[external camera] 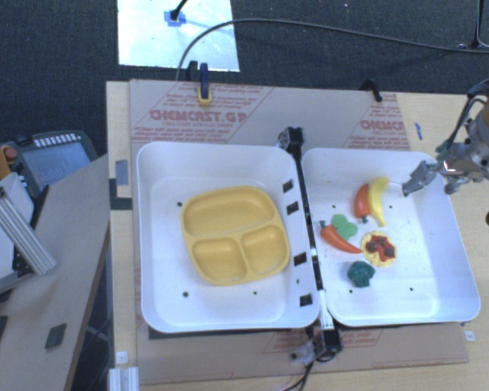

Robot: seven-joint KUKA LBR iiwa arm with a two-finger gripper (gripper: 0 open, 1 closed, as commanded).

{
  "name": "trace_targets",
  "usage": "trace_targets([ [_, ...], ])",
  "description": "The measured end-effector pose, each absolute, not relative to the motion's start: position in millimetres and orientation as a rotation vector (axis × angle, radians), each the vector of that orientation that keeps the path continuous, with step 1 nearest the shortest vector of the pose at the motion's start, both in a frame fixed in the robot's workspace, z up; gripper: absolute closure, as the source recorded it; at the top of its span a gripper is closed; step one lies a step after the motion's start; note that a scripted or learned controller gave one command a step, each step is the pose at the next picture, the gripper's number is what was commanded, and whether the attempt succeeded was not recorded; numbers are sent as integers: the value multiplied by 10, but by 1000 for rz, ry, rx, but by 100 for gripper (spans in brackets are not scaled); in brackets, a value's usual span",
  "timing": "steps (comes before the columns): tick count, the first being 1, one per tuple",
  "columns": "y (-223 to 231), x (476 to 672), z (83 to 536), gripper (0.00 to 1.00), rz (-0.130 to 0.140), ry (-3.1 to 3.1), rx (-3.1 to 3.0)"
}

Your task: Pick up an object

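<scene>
Several toy foods lie in the right bin (440, 292): a yellow banana (379, 199) beside a red pepper (362, 201), an orange carrot (334, 236) with a green top, a yellow-and-red pizza piece (379, 248), and a dark green broccoli (360, 273). My gripper (434, 182) hovers over the bin's upper right part, to the right of the banana and apart from it. Its fingers are spread open with nothing between them.
The left bin (159, 186) holds a yellow divided plate (231, 235). A black divider with clips (303, 226) runs between the bins. Cardboard lies under both bins, and a control pendant (57, 157) sits at the far left.
</scene>
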State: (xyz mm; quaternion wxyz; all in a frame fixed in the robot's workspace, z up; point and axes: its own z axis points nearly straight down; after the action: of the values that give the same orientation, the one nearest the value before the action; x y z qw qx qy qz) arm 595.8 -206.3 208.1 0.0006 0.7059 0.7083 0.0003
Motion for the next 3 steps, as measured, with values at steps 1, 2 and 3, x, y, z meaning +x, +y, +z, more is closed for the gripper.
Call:
trace_targets([
  [1,-2013,5967,1659,0,-1,2227,2217],
  [2,-1924,5903,1130,0,-1,2226,2220],
  [3,-1918,5907,833,0,-1,2225,2219],
])
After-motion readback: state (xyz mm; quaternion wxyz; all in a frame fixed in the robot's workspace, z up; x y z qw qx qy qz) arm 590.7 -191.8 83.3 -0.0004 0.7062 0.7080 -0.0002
